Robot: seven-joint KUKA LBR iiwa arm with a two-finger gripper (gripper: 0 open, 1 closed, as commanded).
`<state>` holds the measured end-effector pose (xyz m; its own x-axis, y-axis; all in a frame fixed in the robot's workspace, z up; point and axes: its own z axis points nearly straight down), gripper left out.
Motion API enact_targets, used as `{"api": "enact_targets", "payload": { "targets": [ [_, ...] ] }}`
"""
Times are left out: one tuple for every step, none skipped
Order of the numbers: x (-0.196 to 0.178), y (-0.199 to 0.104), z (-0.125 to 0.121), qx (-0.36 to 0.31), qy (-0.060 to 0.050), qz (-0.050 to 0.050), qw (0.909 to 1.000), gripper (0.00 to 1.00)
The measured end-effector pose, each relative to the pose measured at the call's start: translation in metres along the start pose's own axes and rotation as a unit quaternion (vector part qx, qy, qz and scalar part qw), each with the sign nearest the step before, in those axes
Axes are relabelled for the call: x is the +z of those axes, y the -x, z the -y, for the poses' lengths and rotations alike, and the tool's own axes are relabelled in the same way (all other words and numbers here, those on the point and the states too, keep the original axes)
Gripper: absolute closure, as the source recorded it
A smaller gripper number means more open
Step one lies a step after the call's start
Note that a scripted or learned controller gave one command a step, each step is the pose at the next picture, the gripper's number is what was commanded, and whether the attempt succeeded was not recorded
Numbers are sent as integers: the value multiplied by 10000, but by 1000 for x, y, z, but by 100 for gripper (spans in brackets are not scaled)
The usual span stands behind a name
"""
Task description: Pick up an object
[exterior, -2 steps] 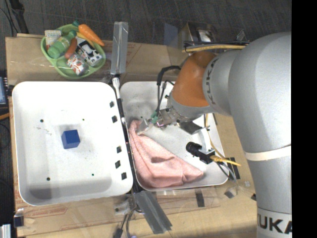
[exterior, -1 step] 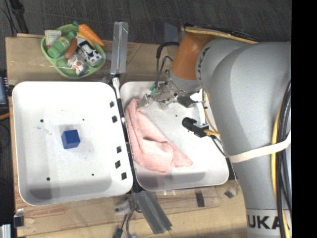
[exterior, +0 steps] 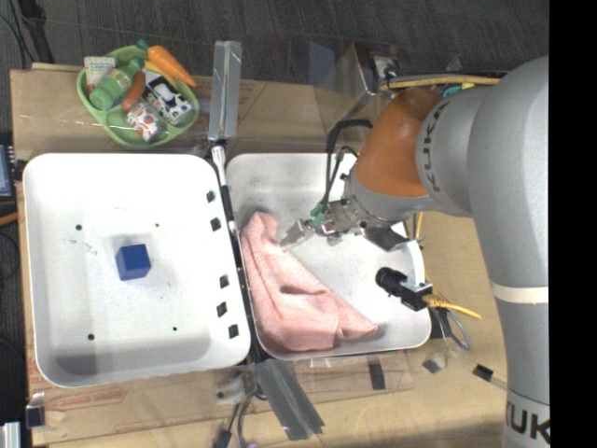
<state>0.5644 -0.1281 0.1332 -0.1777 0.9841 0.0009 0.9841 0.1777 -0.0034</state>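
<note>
A pink towel (exterior: pixel 294 297) lies crumpled in the right bin (exterior: pixel 280 171), along its left wall and front edge. A blue cube (exterior: pixel 133 260) sits alone in the left bin (exterior: pixel 56 194), left of its middle. My gripper (exterior: pixel 297 233) reaches in from the right and hangs low over the right bin, its tip just at the towel's upper right edge. I see nothing held in it. The grey arm with its orange band (exterior: pixel 396 152) covers the bin's back right part.
A green bowl (exterior: pixel 104 119) of toy food stands on the bench behind the left bin. A metal divider bar (exterior: pixel 224 82) runs between the bins at the back. Bare floor of the right bin shows behind the towel.
</note>
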Motion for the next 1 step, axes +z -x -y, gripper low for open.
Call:
{"api": "enact_targets", "payload": {
  "targets": [
    [-10, -7, 21, 1040, -18, -8, 9946, 0]
  ]
}}
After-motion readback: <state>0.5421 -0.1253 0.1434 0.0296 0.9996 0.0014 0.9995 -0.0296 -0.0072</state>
